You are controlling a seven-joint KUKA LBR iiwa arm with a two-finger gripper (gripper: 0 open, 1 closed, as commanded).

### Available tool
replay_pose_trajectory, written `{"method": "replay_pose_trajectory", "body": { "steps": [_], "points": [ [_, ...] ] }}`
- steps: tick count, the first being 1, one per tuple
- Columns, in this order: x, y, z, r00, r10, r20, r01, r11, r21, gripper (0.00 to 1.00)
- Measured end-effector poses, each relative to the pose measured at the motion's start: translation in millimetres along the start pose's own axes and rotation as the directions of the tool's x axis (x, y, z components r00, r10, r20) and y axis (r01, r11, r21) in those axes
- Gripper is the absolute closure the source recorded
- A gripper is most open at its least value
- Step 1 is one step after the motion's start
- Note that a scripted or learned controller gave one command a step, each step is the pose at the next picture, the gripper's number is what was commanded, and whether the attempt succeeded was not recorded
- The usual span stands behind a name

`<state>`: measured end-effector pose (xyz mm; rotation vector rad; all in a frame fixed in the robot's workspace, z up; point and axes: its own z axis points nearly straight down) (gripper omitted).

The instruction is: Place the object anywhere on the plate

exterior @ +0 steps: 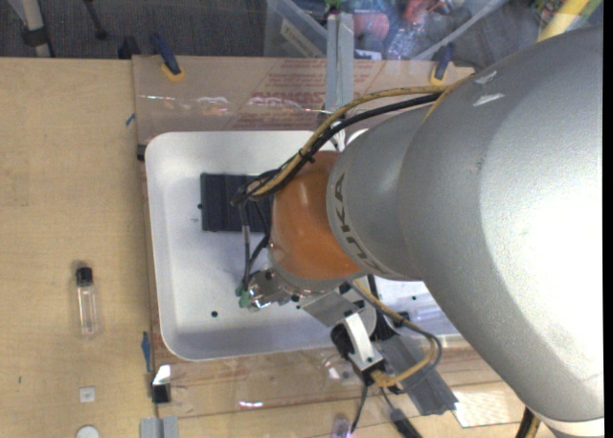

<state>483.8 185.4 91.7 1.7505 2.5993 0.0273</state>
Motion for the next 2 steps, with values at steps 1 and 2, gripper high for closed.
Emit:
{"method": "replay_pose_trajectory", "body": {
  "steps": [1,2],
  "points": [
    [4.5,7.3,0.2,0.900,-0.436,0.006,0.436,0.900,0.004,1.00],
    [-9.7,-1.8,-0.7,0.618,-0.786,0.005,0.786,0.618,-0.001,1.00]
  ]
}}
